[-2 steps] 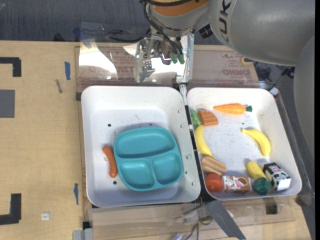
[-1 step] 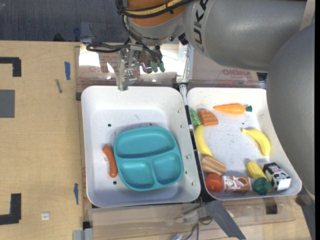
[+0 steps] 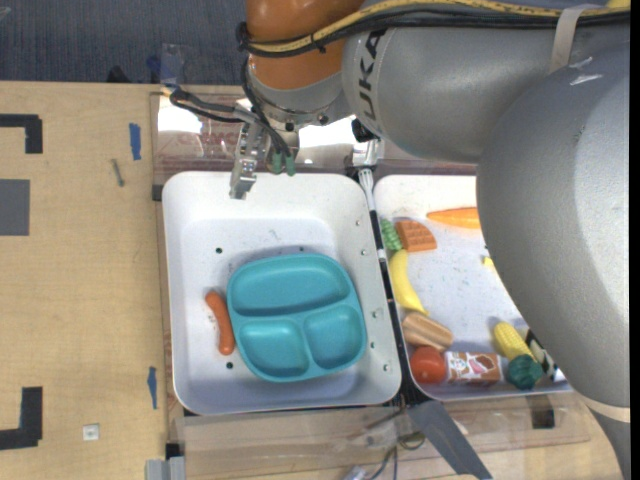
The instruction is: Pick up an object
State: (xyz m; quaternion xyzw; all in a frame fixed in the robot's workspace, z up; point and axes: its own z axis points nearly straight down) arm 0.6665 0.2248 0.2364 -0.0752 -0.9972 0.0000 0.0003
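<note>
No object is held yet. In the left bin [image 3: 190,368], a toy sausage [image 3: 220,321] lies touching the left edge of a teal divided plate [image 3: 296,315]. The gripper [image 3: 262,160] hangs over the bin's far rim, well apart from both; its fingers cannot be told as spread or pressed together. A descent here could strike the rim and close on nothing. The sausage, tight against the plate, could be nudged aside. Toy food, including a banana [image 3: 404,280], crowds the right bin [image 3: 462,400].
</note>
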